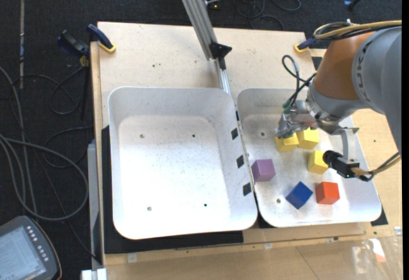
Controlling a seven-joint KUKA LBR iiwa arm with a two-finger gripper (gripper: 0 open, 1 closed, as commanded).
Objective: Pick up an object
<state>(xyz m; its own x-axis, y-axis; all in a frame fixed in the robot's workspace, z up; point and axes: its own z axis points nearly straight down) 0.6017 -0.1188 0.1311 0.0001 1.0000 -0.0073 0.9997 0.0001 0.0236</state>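
Note:
The right bin [268, 112] holds several small blocks: two yellow ones close together [287, 141] [308, 138], a third yellow block [317, 162], a purple block [262, 169], a blue block [299, 195] and an orange-red block [327, 192]. My gripper [291, 126] hangs low over the upper part of that bin, right above the two adjoining yellow blocks. Its fingertips are hidden behind the wrist body, and I see no block lifted off the bin floor.
The left bin [128, 106] lies beside the right one, with a row of black clips on the shared wall [239, 160]. A slanted metal pole [195, 7] crosses the bench's back. Clamps sit at the bench's far corners [102, 39] [303, 45].

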